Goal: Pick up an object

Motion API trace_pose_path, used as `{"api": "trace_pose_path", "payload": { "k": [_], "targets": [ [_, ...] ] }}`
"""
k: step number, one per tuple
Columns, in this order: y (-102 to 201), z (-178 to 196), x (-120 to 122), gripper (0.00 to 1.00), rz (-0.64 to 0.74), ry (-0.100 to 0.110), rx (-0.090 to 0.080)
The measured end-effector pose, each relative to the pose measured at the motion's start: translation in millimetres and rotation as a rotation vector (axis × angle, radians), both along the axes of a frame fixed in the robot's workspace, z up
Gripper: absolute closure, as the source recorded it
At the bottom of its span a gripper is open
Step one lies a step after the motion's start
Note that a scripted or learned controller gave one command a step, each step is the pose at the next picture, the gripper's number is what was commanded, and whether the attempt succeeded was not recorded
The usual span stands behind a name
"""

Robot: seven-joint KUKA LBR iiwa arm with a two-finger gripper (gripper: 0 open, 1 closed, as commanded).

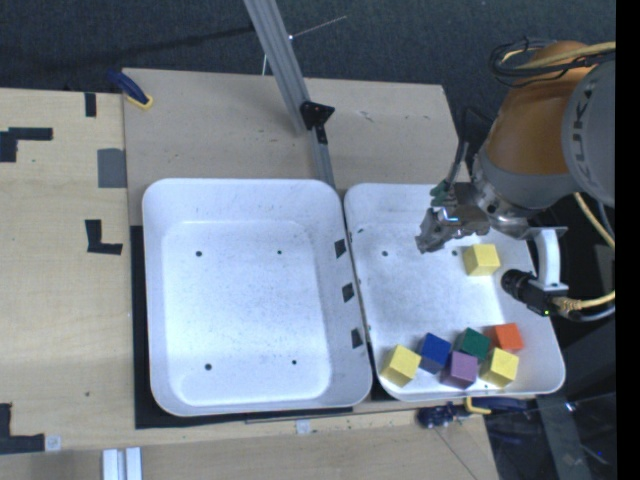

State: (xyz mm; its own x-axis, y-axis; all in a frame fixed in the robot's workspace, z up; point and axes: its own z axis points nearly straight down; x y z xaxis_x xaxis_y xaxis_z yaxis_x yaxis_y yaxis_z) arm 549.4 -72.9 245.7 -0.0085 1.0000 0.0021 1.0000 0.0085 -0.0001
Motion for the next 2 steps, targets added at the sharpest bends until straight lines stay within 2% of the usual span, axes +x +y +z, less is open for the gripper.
{"api": "trace_pose_path", "payload": {
  "k": [2],
  "targets": [
    [114.1,3.3,6.5,1.00,0.000,0.001,0.000]
  ]
}}
